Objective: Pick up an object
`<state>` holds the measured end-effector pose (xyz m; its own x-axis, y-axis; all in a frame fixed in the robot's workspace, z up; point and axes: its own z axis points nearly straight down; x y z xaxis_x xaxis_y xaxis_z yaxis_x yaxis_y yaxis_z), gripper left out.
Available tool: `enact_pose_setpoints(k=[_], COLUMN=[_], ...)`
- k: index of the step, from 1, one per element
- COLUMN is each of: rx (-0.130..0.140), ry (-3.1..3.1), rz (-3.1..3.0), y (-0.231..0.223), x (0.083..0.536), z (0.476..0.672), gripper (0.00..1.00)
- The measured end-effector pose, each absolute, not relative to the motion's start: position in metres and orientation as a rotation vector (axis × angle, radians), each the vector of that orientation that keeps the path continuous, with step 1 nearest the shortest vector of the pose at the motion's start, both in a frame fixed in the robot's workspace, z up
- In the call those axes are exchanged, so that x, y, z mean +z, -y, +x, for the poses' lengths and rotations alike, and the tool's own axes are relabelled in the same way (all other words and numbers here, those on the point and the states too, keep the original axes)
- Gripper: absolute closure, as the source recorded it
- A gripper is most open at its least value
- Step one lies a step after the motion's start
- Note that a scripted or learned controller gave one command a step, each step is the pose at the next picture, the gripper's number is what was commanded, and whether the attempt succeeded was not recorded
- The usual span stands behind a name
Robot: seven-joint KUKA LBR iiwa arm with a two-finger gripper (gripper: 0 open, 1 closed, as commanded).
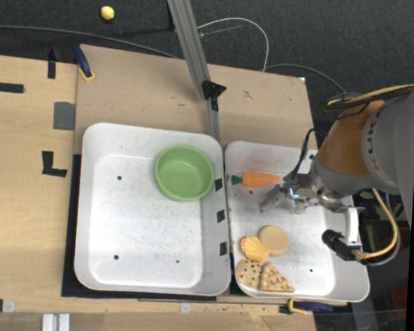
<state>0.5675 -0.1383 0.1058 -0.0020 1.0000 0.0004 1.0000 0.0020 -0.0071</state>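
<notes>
An orange carrot (260, 179) lies near the far left of the right bin (326, 276). My gripper (276, 194) hangs just right of and below the carrot's tip, its two grey fingers (270, 199) spread open and pointing left, with nothing between them. Lower in the same bin sit a tan round biscuit (273, 240), a yellow ridged piece (255, 249), a dotted cracker (249, 273) and a pizza slice toy (275, 279). A green bowl (184, 172) stands in the left bin (105, 211) at its far right.
A slanted grey metal pole (191, 40) ends at the bins' far edge. The arm's orange band (346, 146) and grey body stand over the right bin's right side. A yellow ball (107, 12) lies on the floor far away.
</notes>
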Motion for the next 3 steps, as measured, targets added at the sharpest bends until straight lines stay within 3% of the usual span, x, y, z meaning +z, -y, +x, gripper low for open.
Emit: enact_pose_setpoints(k=[1,3], rx=[0.003,-0.005], ry=[2.222,2.227], rz=[-2.216,-2.224], y=[0.138,0.140], x=[0.119,0.246], z=[0.568,0.571], gripper=[1.00,1.00])
